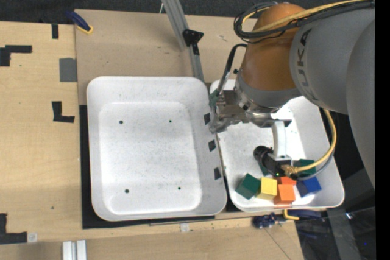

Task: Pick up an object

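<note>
Camera view: blocks [268,186] in right bin [312,126]

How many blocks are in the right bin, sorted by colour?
green block: 1
yellow block: 1
orange block: 1
blue block: 1
Total: 4, clustered at the near end of the right bin.

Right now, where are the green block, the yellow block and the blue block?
green block [248,186], camera view, its top face
yellow block [269,186], camera view, its top face
blue block [310,186], camera view, its top face
</note>
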Available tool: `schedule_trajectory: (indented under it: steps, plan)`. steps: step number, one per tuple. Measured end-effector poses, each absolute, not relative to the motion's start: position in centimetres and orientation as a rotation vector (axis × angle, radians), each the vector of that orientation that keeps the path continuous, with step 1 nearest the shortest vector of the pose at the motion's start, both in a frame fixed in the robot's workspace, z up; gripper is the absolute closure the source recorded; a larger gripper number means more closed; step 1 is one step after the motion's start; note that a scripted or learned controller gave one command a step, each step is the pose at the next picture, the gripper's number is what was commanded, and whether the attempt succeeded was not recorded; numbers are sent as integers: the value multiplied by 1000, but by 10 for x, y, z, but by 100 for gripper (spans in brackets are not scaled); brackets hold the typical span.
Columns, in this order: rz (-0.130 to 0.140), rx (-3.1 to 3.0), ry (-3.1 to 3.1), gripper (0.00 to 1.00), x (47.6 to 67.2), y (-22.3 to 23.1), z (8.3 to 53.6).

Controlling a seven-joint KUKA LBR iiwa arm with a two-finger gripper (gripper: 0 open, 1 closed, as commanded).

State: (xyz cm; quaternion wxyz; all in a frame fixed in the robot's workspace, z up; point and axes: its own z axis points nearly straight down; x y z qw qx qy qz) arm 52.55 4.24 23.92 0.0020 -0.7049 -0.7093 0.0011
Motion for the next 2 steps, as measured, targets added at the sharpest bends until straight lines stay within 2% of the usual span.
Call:
schedule_trajectory:
  steps: [1, 2]
  plan:
    - [4, -2211, -2226, 100, 513, 94, 226]
    - [3, -2218, -2223, 0, 513, 91, 226]
